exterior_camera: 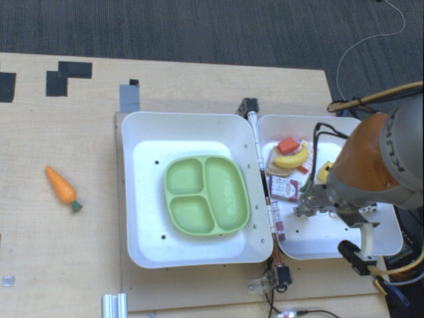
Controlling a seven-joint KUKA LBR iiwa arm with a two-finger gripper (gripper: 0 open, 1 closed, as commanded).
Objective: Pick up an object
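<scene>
Arm's hand (306, 204) sits low in the right bin (311, 244), can't tell its state; I'd center on the banana (291, 158) first.

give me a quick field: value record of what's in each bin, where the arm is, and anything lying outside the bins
left bin: green divided plate, three compartments, lying flat
right bin: banana with a red item touching its far side, small printed packet, yellow item partly hidden by the arm
arm: reaches in from the right, over the right bin
gripper: low over the right bin, beside the packet
outside bins: toy carrot on the bench, left of the left bin
</scene>
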